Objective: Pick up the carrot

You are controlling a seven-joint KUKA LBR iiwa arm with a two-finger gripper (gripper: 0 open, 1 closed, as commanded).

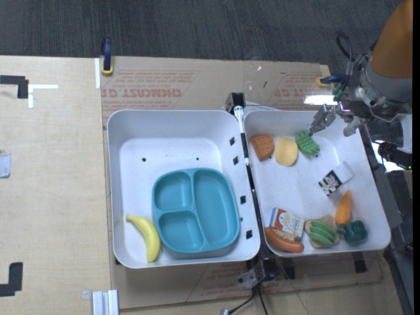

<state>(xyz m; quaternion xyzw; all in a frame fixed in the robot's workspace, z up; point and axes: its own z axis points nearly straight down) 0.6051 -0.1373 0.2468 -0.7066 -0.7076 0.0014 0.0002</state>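
Observation:
The carrot point(343, 208) is a small orange cone lying near the right wall of the right bin point(308, 189), pointing roughly towards the far side. My gripper point(335, 124) hangs over the far right corner of that bin, well behind the carrot. Its two fingers are spread apart and open, with nothing between them. A green leafy toy point(306, 143) sits just left of the nearer fingertip.
The right bin also holds a toast slice point(262, 146), a yellow round piece point(286, 151), a black-and-white box point(335, 179), a carton point(286, 222), a sausage point(284, 241), a pea pod point(321, 231) and a teal pepper point(355, 231) beside the carrot. The left bin point(131, 143) has a blue divided plate point(195, 210) and a banana point(147, 235).

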